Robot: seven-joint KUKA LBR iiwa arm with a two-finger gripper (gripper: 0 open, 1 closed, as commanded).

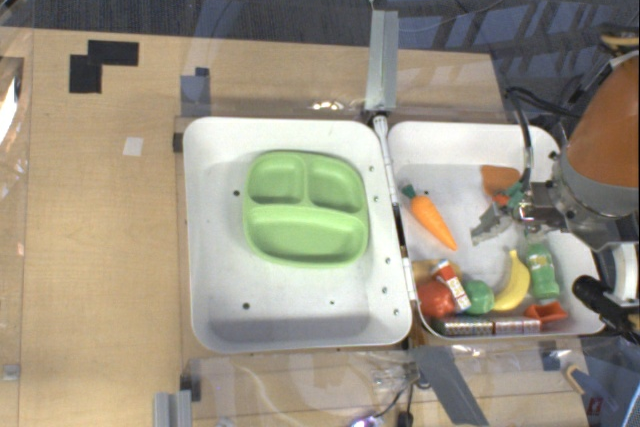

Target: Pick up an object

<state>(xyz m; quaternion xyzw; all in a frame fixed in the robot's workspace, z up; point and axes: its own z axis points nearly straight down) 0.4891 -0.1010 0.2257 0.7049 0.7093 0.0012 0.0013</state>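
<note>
Two shallow white bins sit side by side on the wooden bench. The left bin (pixel 215 215) holds a green divided plate (pixel 305 207) with three compartments, lying flat near the middle. The right bin (pixel 440 150) carries the clutter: a toy carrot (pixel 433 219) lies at a slant near its left wall, orange tip pointing toward the near right, green top toward the far left. Along the near edge a little heap gathers: a red tomato-like piece (pixel 436 298), a small green piece (pixel 479 297) just beside it, a yellow banana (pixel 515 281) curving upward, a green bottle-shaped item (pixel 542 277) to its right, and a dark, flat bar (pixel 482 326) lying against the near wall. An orange-brown piece (pixel 500 178) rests farther back, partly behind the arm's cabling.

The arm (pixel 610 150) comes in from the right, its orange band bulging over the bin's far right corner. The gripper (pixel 502 218) hangs low over the middle of the right bin, between the carrot and the banana, touching neither as far as I can make out. Its grey fingers (pixel 487 227) seem spread apart with nothing between them, though the metal is small and blurs against the white floor, so I would not swear to how wide. The carrot lies just to its left, the banana just to its near side.
</note>
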